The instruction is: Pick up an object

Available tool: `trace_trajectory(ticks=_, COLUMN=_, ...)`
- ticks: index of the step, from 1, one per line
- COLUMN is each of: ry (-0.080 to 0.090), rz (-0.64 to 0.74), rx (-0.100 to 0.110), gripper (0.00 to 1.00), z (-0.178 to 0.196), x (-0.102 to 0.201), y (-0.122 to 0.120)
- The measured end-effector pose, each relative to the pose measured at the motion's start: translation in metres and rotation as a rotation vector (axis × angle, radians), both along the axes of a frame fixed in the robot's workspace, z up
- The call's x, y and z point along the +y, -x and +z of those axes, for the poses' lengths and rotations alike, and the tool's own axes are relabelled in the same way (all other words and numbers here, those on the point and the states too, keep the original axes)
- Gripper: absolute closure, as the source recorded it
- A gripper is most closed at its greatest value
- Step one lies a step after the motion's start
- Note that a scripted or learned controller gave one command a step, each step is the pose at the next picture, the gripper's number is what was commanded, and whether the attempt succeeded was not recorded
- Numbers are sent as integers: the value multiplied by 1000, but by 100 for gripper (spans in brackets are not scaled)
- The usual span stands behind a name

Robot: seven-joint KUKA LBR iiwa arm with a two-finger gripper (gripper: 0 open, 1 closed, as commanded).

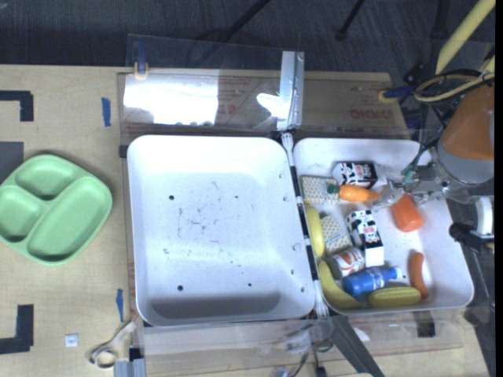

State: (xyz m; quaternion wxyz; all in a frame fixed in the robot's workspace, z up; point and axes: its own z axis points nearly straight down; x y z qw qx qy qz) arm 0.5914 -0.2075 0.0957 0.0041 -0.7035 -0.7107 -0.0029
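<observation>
1. Here, two shallow white bins sit side by side on the bench (71,100): the left bin (149,163) and the right bin (452,277), touching along a shared edge.
2. One grey arm (471,144) with an orange band reaches in from the right, its wrist over the right bin's far right corner.
3. The gripper (409,181) hangs low over the right bin's far right part; whether its fingers are spread or closed cannot be told, and nothing is seen between them.
4. One orange block (405,213) lies just near of the gripper, close to the bin's right wall.
5. One orange carrot-like piece (357,195) lies left of the gripper, touching one black-and-white carton (355,172) on its far side.
6. A second black-and-white carton (365,232) stands mid-bin, near of the carrot piece.
7. Two yellow bananas: one banana (314,230) runs along the left wall, and a second banana (334,290) curves along the near edge.
8. One blue bottle (369,280) lies at the near side, just beside one yellow-green oblong fruit (395,295).
9. One orange-red sausage-shaped piece (417,272) lies near the near right corner.
10. One dotted sponge-like pad (315,187) lies at the far left of the bin.
11. One green divided plate (51,209), with three compartments, sits on the bench well to the left of both bins.
12. One clear panel (204,93) stands behind the left bin.
</observation>
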Motion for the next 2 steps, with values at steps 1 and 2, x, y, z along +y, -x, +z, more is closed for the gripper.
trace_trajectory(ticks=1, ry=6, rz=-1, rx=-4, gripper=100, z=11, x=-3, y=-1)
trace_trajectory(ticks=2, ry=10, rz=-93, rx=-3, gripper=100, z=119, x=60, y=-10)
